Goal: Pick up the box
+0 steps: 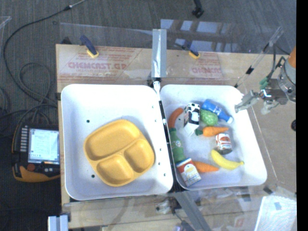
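A small red-and-white box [188, 171] lies at the front left of the right bin [250, 143], between a green bottle [176, 146] and an orange carrot [206, 167]. A black-and-white cow-patterned carton [193, 113] stands near the back of the same bin. My gripper [253, 100] hangs over the bin's back right corner, apart from both. Nothing shows in it.
The right bin also holds a blue bottle [217, 110], a green vegetable [208, 117], a second carrot [214, 131], a can [223, 142], a banana [226, 160] and a red-orange piece [174, 117]. A yellow divided tray [119, 151] lies in the left bin [77, 109].
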You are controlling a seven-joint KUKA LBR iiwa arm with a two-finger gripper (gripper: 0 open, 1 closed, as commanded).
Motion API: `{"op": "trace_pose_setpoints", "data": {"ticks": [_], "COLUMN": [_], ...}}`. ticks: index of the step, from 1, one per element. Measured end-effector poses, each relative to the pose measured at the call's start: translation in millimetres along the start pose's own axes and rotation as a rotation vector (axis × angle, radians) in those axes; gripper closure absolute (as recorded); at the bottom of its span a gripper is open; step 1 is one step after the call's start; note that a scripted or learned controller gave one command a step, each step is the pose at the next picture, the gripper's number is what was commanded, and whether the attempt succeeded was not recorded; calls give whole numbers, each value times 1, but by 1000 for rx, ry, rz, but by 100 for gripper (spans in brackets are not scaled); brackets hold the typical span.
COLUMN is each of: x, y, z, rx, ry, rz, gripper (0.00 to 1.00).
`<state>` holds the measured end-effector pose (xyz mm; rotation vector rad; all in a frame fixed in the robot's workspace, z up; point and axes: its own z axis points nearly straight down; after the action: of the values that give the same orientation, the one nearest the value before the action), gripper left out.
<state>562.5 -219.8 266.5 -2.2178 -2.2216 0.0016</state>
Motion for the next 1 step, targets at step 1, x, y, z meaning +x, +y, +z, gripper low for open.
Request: {"op": "trace_pose_setpoints", "data": {"ticks": [1], "x": [37], "y": [29], "z": [161], "rx": [1], "ry": [1], "rz": [-92], "gripper": [0]}}
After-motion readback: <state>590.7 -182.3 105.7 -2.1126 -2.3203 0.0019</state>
